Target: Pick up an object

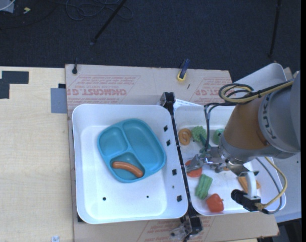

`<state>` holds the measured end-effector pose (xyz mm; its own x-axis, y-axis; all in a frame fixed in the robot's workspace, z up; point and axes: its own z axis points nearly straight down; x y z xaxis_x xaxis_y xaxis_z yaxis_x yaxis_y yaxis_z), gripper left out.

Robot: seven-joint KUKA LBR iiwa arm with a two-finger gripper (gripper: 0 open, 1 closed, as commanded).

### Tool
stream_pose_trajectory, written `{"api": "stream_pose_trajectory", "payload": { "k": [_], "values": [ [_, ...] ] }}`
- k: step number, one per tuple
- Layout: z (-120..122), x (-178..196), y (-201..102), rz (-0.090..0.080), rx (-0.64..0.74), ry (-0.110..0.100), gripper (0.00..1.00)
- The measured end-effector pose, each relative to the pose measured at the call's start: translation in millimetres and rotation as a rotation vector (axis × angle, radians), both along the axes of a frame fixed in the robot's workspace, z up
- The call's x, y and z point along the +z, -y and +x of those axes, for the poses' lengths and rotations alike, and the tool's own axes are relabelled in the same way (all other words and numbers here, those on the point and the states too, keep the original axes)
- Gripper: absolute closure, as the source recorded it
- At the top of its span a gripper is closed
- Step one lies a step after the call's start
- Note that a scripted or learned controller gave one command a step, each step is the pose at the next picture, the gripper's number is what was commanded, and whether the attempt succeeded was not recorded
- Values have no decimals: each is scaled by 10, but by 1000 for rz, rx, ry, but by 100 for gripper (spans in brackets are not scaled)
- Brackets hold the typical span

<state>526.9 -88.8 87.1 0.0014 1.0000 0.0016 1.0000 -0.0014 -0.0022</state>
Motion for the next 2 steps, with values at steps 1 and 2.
{"api": "stream_pose_trajectory", "payload": {
  "k": [1,2],
  "values": [
    [5,122,12,2,-7,0,100],
    [33,752,32,-2,2,5,100]
  ]
}}
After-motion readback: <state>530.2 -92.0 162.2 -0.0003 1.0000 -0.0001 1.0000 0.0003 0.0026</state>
